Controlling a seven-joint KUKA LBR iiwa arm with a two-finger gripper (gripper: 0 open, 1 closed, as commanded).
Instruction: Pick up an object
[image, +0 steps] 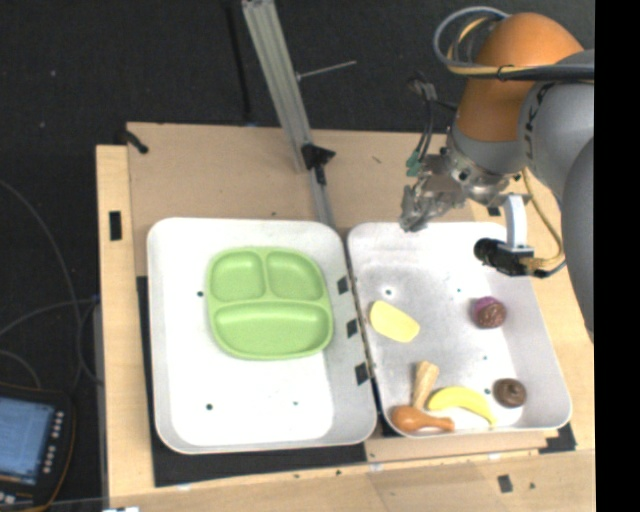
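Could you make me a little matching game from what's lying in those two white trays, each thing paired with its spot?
Things:
1. green divided plate
2. banana
3. purple round object
4. flat yellow piece

Places:
A. right bin, upper right part
B. left bin
C. right bin, near its left wall
D. right bin, near its front edge

Pairs: 1-B, 2-D, 3-A, 4-C

Divided plate in left bin; banana in right bin, front.
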